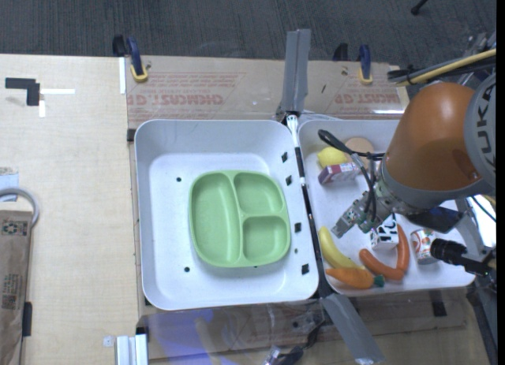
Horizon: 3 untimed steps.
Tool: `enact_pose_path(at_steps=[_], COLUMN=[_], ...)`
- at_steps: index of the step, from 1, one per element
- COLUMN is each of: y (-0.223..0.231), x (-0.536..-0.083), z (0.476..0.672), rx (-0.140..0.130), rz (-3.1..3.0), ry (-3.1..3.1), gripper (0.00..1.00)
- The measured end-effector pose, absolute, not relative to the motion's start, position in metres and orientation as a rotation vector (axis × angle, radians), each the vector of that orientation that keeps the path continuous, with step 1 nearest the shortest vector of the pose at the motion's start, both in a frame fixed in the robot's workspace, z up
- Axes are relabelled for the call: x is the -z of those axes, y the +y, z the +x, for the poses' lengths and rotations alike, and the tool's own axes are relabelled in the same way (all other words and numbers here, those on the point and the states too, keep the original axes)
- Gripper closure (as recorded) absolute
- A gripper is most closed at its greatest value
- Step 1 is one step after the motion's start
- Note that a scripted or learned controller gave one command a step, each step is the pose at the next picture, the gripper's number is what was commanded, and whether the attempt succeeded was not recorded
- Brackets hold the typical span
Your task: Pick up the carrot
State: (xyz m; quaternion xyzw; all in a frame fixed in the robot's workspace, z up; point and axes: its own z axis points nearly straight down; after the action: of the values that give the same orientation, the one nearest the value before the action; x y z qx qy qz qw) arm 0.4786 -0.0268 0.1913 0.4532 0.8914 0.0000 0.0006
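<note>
The carrot (352,277) is orange with a small green end. It lies flat along the front edge of the right bin (442,281), just below a yellow banana (334,248). My gripper (352,219) hangs over the middle of the right bin, up and behind the carrot and apart from it. Nothing shows in its grasp. The grey arm with its orange band (432,141) covers the right part of that bin.
The left bin (158,198) holds a green three-compartment plate (239,217). Crowded in the right bin are a curved red-orange sausage (392,262), a black-and-white cube (384,234), a small can (423,246), a yellow fruit (331,157) and a small box (341,172).
</note>
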Motion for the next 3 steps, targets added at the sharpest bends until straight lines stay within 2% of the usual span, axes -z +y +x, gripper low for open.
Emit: enact_pose_path(at_steps=[1, 2, 3], y=[0.056, 0.048, 0.069], x=[-0.200, -0.254, -0.228], z=[0.478, 0.480, 0.478], rx=[0.001, -0.001, -0.001], rz=[1.353, 0.314, -0.308], ry=[2.835, 3.121, 3.128], gripper=[1.00, 1.00, 1.00])
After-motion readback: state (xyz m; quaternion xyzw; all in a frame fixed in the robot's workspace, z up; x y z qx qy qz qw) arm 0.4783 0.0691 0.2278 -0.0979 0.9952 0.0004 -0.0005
